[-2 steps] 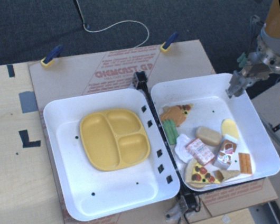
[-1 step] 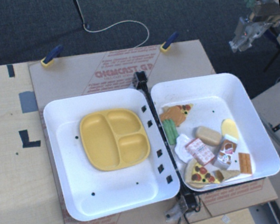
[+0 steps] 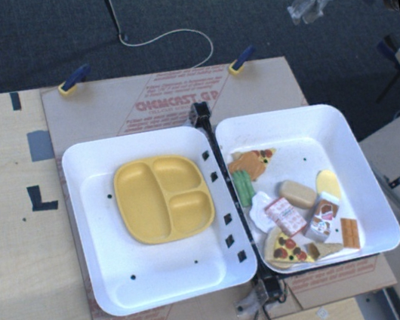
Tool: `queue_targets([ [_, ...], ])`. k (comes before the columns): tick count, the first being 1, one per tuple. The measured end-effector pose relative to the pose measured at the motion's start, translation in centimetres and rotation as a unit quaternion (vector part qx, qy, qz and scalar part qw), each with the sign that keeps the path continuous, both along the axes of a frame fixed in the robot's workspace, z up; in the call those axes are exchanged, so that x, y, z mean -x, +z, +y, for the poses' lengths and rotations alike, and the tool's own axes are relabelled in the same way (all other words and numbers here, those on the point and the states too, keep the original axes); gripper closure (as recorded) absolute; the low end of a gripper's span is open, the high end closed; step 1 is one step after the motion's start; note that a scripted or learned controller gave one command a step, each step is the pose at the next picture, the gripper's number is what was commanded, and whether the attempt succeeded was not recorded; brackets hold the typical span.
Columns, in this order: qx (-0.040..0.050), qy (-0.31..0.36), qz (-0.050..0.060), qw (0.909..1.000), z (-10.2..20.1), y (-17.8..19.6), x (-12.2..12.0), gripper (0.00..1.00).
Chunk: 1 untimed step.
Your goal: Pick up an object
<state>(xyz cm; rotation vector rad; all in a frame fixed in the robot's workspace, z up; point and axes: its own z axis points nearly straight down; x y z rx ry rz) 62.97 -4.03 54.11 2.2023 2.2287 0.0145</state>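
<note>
The right bin (image 3: 337, 120) holds a heap of toy food: a pizza slice (image 3: 251, 162) at its upper left, a green piece (image 3: 242, 188), a tan bread roll (image 3: 299, 194), a yellow piece (image 3: 328, 184), a red-and-white packet (image 3: 284, 215), a small can (image 3: 321, 223), another pizza slice (image 3: 286, 249) and an orange cracker (image 3: 349, 233). My gripper (image 3: 308, 4) hangs high at the top right, over the dark floor, well away from both bins. Nothing sits between its fingers.
The left bin (image 3: 90, 213) holds a yellow divided plate (image 3: 164, 197). Black clips join the bins along the middle seam (image 3: 221, 190). A cardboard sheet (image 3: 166, 100) lies under the bins, with blue-yellow clamps (image 3: 73, 79) at its back corners. A white cable (image 3: 163, 38) loops behind.
</note>
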Motion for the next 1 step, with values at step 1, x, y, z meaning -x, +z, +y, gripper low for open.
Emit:
queue_targets([
  [1, 0.0016, -0.011, 0.009, 0.9999, -11.98, -5.17, 2.09, 1.00],
])
